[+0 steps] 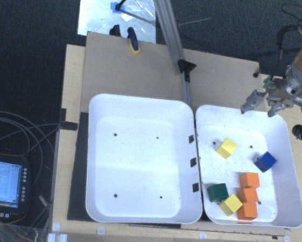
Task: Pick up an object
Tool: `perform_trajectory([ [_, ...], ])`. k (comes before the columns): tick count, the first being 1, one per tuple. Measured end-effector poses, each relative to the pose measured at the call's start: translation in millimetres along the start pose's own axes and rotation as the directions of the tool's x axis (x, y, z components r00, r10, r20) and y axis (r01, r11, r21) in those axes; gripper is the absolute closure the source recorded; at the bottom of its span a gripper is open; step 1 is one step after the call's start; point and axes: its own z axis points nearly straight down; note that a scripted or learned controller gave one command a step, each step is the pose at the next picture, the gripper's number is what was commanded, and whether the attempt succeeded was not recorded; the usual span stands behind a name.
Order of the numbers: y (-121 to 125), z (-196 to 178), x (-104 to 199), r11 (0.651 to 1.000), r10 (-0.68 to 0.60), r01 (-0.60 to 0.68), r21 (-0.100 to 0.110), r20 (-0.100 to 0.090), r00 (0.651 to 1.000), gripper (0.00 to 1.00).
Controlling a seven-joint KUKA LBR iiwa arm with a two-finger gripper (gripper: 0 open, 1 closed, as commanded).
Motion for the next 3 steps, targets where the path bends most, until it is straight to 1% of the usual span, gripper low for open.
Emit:
perform_trajectory([
  [1,0.0,-0.1,-0.2,1.0,0.0,0.0,0.0,0.001,1.0,0.0],
  [2,5.8,42.4,1.0,1.0,0.0,0.0,0.003,0.0,1.0,0.0],
  [3,1.5,101.3,7.7,1.0,0.0,0.0,0.005,-0.001,1.0,0.0],
])
